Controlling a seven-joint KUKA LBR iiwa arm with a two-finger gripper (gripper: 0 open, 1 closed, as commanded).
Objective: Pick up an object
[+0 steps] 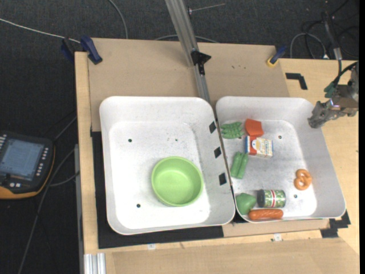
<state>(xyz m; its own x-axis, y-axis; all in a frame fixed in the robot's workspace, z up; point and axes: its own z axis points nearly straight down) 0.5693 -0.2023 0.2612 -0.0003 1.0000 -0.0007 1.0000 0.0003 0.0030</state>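
So my gripper point(320, 117) sits out at about 3 o'clock, just over the upper right rim of the right bin point(336, 178), and honestly I can't tell how wide it is from up here. All the pickable stuff is in that bin. The green pickle-shaped piece point(239, 165) lies with its long axis running roughly 1 to 7 o'clock, close to the bin's left wall. The orange sausage point(266, 214) lies flat along 3 to 9 o'clock, right against the 6 o'clock rim, touching the green-labelled can point(271, 198) that's on its side above it. A small green lump point(246, 202) is wedged in that same corner. The white carton point(260, 146) with the red block point(254, 127) above it sits near the middle, with a ridged green piece point(231, 131) at their 9 o'clock. The pretzel point(303, 179) has open floor all round. The left bin point(114, 153) holds a lime bowl point(177, 181), upright.
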